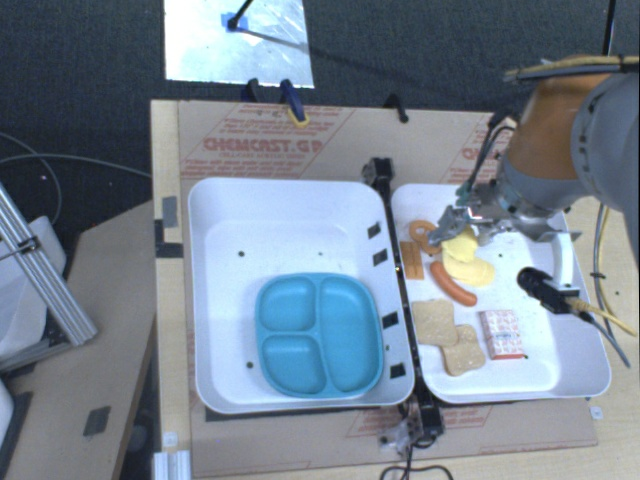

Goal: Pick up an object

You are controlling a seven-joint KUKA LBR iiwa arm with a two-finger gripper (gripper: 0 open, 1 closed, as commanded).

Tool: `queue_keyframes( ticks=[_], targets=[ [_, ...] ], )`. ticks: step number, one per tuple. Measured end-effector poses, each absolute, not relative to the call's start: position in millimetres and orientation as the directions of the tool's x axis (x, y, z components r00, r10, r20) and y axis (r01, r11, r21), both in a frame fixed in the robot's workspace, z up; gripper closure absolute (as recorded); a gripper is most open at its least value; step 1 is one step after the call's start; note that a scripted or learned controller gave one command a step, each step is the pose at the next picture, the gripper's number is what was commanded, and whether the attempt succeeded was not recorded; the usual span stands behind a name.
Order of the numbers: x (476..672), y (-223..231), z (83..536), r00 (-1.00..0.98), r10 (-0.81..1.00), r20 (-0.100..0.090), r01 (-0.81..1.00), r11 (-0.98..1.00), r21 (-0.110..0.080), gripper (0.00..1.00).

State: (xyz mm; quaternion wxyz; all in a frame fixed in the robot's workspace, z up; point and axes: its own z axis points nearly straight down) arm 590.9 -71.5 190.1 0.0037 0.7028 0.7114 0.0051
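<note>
My gripper [462,222] hangs low over the back left part of the right bin [575,368]. Right under and in front of it lies a yellow soft piece [467,265], whose upper end reaches up to the gripper. Left of the gripper sits an orange ring-shaped piece [420,232], with a brown stick [411,260] below it along the bin's left wall. An orange-red sausage [454,284] lies against the yellow piece's front edge. Whether anything is held is hidden by the gripper's body.
Nearer the front of the right bin lie two tan bread slices [435,319] [463,350] and a small red and white packet [502,334]. The left bin [230,228] holds a blue divided plate [320,333]. A black divider [390,268] separates the bins.
</note>
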Motion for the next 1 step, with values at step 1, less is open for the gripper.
queue_keyframes(
  ticks=[1],
  targets=[
    [523.9,-7.8,205.8,-0.01,1.0,0.004,1.0,0.01,-0.001,1.0]
  ],
)
